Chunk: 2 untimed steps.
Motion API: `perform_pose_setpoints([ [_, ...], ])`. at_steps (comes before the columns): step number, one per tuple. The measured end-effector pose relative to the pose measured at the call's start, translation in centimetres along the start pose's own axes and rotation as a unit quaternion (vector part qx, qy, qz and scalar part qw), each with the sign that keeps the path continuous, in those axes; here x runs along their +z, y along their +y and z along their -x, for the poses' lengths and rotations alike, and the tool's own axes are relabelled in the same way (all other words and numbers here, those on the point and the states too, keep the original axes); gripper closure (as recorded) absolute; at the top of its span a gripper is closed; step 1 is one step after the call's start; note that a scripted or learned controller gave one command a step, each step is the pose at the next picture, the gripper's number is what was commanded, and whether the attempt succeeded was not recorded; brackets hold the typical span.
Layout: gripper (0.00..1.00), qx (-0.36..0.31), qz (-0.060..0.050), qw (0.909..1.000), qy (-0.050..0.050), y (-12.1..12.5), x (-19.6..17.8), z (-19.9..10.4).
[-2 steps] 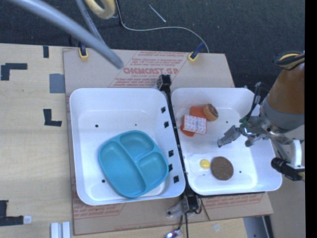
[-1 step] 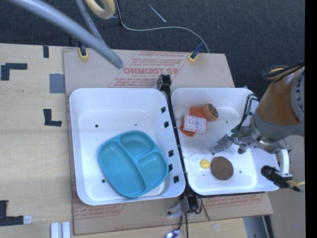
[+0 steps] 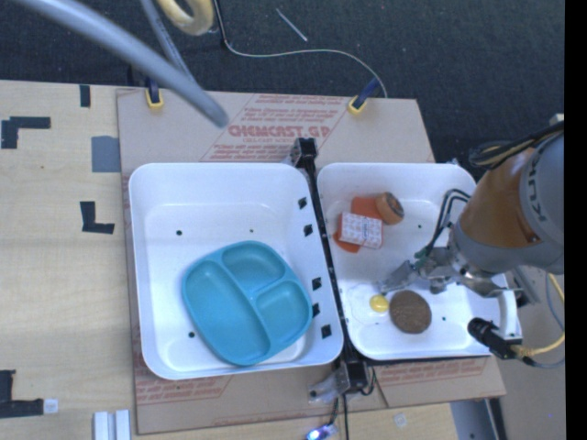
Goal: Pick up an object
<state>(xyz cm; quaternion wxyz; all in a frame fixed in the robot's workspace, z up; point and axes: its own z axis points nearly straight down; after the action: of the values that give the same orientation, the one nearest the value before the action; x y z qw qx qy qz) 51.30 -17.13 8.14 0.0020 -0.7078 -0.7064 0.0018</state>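
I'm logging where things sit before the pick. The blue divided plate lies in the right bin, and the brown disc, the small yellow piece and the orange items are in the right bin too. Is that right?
Not quite. The camera view shows the blue divided plate in the left bin, not the right one. The rest stands: the brown disc, the small yellow piece and the orange items are in the right bin.

Light is bright and even, cast from overhead. The two white bins (image 3: pixel 147 200) come out nearly blown out, their walls losing detail. Soft, short shadows lie under the blue divided tray (image 3: pixel 246 301) and beside the brown disc (image 3: pixel 410 311) just below the gripper (image 3: pixel 404 278). The picture is slightly soft throughout; the grey bar (image 3: pixel 101 30) at the upper left is blurred.
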Motion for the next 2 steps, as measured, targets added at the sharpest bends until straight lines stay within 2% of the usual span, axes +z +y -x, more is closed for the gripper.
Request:
perform_pose_setpoints([
  [1, 1.0, -0.001, 0.0, 1.0, 0.0, 0.1, -1.0, -0.1],
  [2, 1.0, -0.001, 0.001, 1.0, 0.0, 0.3, -6.5, 0.7],
])
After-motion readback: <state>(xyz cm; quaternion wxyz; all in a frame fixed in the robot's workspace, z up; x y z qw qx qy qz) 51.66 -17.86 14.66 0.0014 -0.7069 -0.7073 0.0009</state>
